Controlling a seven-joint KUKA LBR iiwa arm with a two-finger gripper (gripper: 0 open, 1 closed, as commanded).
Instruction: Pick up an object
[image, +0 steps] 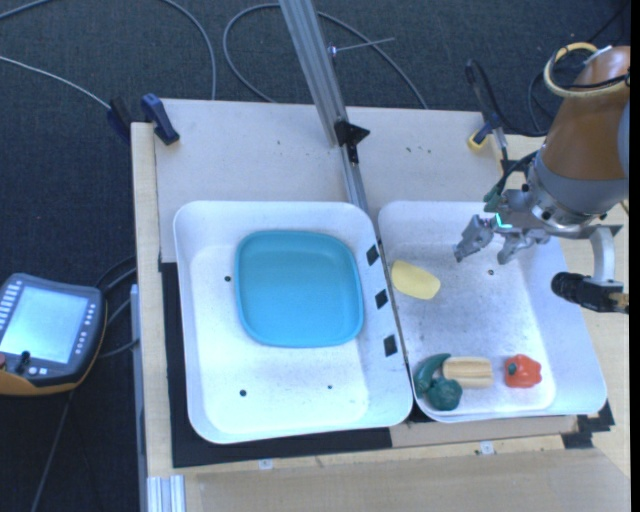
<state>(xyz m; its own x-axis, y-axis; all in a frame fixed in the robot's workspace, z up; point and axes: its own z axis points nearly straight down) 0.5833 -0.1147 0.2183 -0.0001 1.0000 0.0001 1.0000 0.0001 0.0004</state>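
Note:
In the right bin (560, 300) lie a yellow lemon-shaped piece (415, 280) near the left wall, and along the front edge a green pepper (437, 382), a tan bread-like stick (467, 372) and a red tomato-like piece (521, 371). My gripper (490, 245) hangs over the back of that bin, to the right of the yellow piece and apart from it. Its two fingers stand spread, open, with nothing between them.
The left bin (200, 330) holds a turquoise square plate (299, 288). A slanted metal pole (325, 80) rises between the bins at the back. A teach pendant (45, 330) lies off the bench at the left. Cables run across the dark floor behind.

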